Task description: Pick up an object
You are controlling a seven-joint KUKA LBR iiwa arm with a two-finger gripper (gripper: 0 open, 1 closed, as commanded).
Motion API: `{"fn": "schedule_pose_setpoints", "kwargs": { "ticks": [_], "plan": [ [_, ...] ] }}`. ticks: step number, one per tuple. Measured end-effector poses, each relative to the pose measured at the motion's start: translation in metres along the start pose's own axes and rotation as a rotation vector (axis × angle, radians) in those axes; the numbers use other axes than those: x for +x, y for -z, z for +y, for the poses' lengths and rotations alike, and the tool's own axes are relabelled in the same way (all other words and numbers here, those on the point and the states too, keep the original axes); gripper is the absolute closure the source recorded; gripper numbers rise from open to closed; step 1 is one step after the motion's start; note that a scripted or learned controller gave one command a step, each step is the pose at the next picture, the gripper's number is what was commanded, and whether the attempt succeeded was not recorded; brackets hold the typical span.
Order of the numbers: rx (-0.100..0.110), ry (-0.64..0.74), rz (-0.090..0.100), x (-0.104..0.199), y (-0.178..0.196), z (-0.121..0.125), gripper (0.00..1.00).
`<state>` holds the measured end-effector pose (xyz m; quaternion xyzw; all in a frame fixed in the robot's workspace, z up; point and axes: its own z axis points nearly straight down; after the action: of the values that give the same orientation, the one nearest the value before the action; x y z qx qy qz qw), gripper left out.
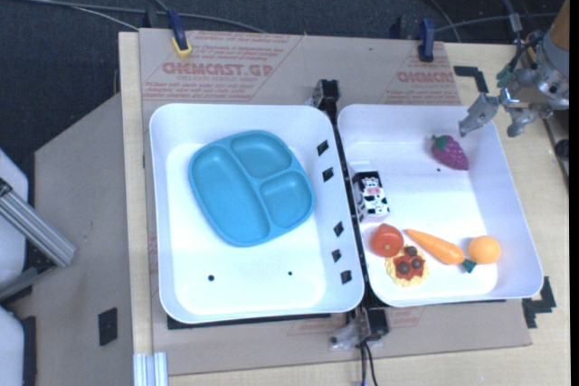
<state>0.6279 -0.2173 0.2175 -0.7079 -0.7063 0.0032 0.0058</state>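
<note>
The right bin [507,185] holds several toy foods. A purple grape bunch [450,152] lies near its far right corner. A small black-and-white carton [371,197] stands against its left wall. Along the near side lie a red tomato [387,240], an orange carrot [437,246], a small orange [484,249] and a berry tart [407,268]. My gripper [496,120] hangs over the bin's far right rim, just up and right of the grapes, open with nothing between its fingers.
The left bin [172,221] holds a blue divided plate [252,186]. A black divider with clips [331,185] runs between the bins. Two clamps [180,39] hold the board at the bench's far edge. Cables trail across the dark floor behind.
</note>
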Motion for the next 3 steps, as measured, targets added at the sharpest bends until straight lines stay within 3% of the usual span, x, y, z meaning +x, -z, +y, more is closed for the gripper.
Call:
{"fn": "schedule_pose_setpoints", "kwargs": {
  "ticks": [1, 3],
  "plan": [
    [-0.013, 0.003, -0.003, 0.000, 0.007, 0.003, 0.00],
    [-0.007, 0.004, -0.001, 0.000, -0.100, 0.014, 0.00]
  ]
}}
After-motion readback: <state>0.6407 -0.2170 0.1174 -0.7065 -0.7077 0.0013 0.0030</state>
